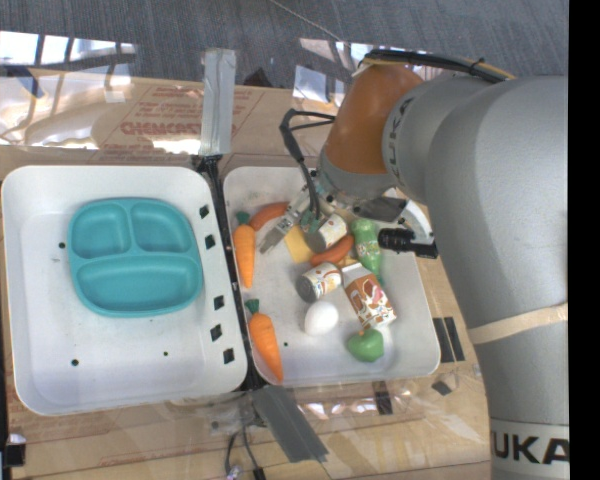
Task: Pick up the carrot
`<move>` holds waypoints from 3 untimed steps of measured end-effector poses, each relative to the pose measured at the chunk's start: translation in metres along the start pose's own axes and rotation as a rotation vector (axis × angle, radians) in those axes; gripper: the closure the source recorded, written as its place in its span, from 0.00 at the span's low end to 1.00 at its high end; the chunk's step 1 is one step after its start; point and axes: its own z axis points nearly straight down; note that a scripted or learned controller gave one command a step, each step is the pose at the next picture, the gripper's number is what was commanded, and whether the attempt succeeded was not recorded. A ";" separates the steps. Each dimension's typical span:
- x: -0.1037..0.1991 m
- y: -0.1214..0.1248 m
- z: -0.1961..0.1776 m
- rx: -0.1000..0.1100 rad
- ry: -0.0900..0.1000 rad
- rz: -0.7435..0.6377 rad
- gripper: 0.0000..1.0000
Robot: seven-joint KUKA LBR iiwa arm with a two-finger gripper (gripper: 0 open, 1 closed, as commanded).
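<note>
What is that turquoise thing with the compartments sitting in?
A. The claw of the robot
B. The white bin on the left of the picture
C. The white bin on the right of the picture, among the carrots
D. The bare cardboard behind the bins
B. The turquoise divided plate lies flat in the left white bin, while the carrots, such as one by the divider, lie in the right bin.

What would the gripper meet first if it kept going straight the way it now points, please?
Probably the carrot by the right bin's left wall: the gripper points down-left towards it. Depth is unclear, so it might meet the bin floor first.
</note>
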 end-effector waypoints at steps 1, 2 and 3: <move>0.000 0.002 -0.011 0.000 -0.001 -0.010 1.00; 0.053 0.078 -0.098 -0.006 -0.004 0.147 1.00; 0.079 0.108 -0.095 -0.002 -0.003 0.077 1.00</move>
